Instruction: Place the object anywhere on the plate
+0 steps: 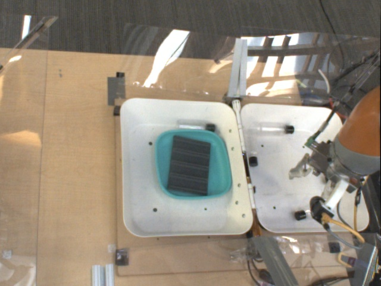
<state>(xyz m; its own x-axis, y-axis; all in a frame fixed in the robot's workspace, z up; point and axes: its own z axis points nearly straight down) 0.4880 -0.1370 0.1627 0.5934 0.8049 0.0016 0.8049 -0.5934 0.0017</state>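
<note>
At the near right of the bench, the gripper (309, 170) is seen low over the right bin (271, 210), below the arm's orange band (364, 130); whether it is apart or together cannot be told, and nothing is seen held in it. Further left, the teal plate (223, 165) is found in the left bin (137, 177), and the dark ribbed object (189, 165) is already laid flat on it, well inside the rim. The placing step is judged done. Only a clean withdrawal of the arm is thought to be called for next, so that the plate is not disturbed.
</note>
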